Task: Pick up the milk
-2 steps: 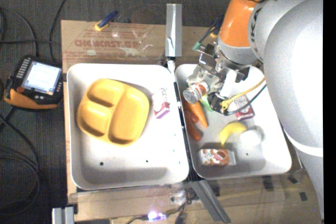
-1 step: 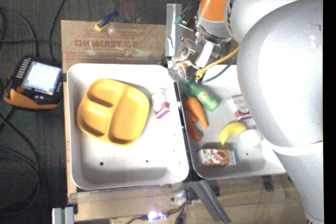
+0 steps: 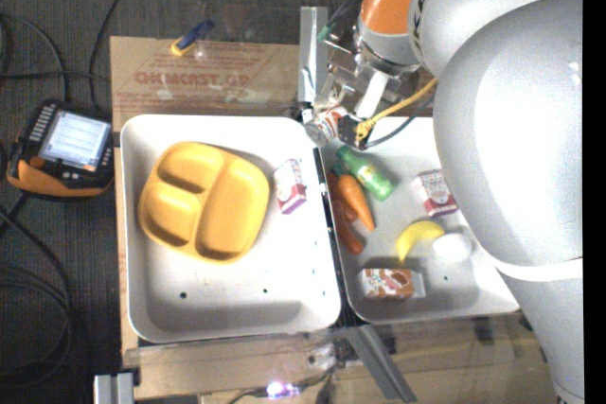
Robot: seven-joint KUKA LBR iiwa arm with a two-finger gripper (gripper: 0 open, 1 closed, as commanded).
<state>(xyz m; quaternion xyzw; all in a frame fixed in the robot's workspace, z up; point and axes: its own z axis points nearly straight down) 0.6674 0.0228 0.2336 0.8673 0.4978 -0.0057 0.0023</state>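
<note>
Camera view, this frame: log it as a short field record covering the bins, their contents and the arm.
left bin: yellow divided tray, small milk carton beside it
right bin: carrot, green bottle, banana, two small cartons, white round item
pincer: over the right bin's far left corner
pincer state: cannot tell
outside bins: handheld controller on the floor

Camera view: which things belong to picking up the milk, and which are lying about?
For the job: tool; small white-and-pink carton in left bin; similar carton in right bin; either may be milk.
Lying about: yellow divided plastic plate; orange carrot; yellow banana; green bottle.
</note>
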